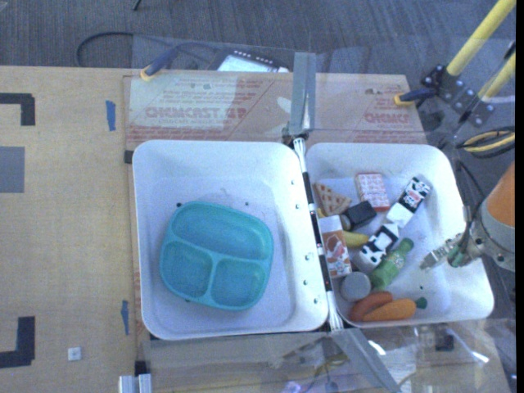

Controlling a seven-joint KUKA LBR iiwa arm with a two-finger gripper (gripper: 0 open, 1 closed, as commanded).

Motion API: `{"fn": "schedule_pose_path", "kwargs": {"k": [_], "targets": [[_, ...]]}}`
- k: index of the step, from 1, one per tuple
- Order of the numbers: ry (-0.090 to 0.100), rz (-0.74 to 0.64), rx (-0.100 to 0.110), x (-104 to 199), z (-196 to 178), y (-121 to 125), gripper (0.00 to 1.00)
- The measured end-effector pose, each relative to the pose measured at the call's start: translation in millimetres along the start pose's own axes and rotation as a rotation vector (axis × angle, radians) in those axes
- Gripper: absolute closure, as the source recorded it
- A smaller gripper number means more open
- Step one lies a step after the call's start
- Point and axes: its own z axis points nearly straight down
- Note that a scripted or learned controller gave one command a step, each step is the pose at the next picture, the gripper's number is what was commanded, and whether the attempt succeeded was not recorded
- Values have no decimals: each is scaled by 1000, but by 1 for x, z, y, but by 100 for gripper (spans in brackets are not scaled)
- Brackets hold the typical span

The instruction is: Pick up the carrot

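Bright even light, soft shadows, slight blur

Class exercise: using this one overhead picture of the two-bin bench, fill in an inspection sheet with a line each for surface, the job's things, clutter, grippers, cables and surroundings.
Surface: two shallow white bins side by side, left bin and right bin, on a bench of light board.
Job's things: carrot lies at the near edge of the right bin, beside a reddish sausage-like piece; nothing grips it.
Clutter: teal divided plate in the left bin; green bottle, black-and-white cow toy, banana, waffle-like wedge and small boxes in the right bin.
Grippers: gripper over the right bin's right side, apart from the carrot.
Cables: black cable on the floor.
Surroundings: grey carpet, yellow poles.
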Motion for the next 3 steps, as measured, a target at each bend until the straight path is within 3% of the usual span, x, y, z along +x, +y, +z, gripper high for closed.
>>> {"fn": "schedule_pose_path", "kwargs": {"k": [1, 3], "targets": [[3, -97, 11, 70, -104, 24, 100], [0, -126, 7, 77, -124, 36, 100]]}}
